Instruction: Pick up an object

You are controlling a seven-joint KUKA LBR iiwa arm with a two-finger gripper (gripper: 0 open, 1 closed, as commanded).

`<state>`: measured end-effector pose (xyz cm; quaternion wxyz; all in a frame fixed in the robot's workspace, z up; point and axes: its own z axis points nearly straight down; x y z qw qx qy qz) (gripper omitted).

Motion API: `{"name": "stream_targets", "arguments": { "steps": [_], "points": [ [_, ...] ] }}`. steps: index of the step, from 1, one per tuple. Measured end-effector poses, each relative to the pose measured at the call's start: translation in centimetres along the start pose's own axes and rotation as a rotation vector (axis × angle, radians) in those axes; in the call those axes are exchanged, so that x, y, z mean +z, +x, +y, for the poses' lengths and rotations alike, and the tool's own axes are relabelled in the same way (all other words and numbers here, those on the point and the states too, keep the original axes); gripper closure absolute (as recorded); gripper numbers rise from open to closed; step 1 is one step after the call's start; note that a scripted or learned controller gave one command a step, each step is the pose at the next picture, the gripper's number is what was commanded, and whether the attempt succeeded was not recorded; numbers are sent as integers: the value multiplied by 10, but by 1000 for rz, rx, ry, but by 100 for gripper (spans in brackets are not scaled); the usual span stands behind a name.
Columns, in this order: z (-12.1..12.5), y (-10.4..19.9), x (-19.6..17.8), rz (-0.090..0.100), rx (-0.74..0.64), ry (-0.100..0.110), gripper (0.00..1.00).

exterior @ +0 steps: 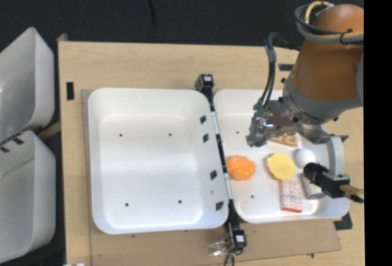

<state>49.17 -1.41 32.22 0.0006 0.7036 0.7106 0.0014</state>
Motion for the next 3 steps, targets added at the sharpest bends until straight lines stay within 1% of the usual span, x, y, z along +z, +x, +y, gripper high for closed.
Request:
{"name": "stream_targets", "arguments": {
  "steps": [1,2,3],
  "points": [
    [0,63,-68,0,1,-2,100],
    [27,35,-72,-4,11,4,100],
    [52,47,-68,-4,7,5,100]
  ]
}}
